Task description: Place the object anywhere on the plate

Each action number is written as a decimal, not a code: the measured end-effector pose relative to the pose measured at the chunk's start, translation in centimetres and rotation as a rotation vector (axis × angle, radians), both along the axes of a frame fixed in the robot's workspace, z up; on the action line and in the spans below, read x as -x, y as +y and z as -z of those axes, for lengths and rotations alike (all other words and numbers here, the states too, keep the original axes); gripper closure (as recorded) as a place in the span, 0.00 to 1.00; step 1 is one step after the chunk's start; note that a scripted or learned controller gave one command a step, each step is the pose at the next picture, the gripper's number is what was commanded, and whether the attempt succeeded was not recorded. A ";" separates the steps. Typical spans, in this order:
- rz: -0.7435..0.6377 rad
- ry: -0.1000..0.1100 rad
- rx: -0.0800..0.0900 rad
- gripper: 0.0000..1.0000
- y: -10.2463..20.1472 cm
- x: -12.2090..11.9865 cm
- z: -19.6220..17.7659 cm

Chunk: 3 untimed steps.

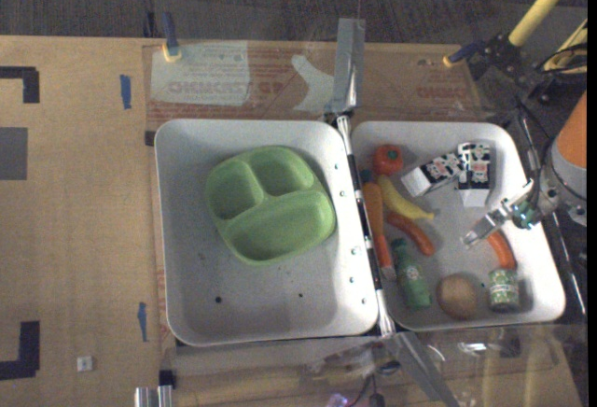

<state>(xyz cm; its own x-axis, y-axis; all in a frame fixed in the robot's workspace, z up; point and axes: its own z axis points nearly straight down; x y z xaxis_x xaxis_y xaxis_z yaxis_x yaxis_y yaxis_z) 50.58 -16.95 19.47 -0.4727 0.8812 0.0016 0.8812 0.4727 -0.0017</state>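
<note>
The green divided plate (270, 204) lies in the left bin (187, 284), slightly left of its middle. My gripper (494, 226) hovers low over the right side of the right bin (541, 302), fingers open with nothing between them. A small orange sausage-shaped toy (503, 251) lies just below the gripper. The arm's wrist enters from the right edge.
The right bin also holds a red tomato (389, 158), two cow-patterned cartons (474, 170), a yellow banana (403, 200), a long orange carrot (376, 223), a red chili (414, 233), a green bottle (411, 274), a brown round toy (457, 295) and a green can (504, 288).
</note>
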 end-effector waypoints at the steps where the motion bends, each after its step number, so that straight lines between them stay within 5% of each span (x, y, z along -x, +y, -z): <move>1: 0.080 -0.003 0.005 0.00 5.1 1.3 9.9; 2: -0.372 -0.003 0.001 0.00 3.1 2.7 4.0; 3: -0.713 -0.005 0.000 0.00 0.8 2.6 3.4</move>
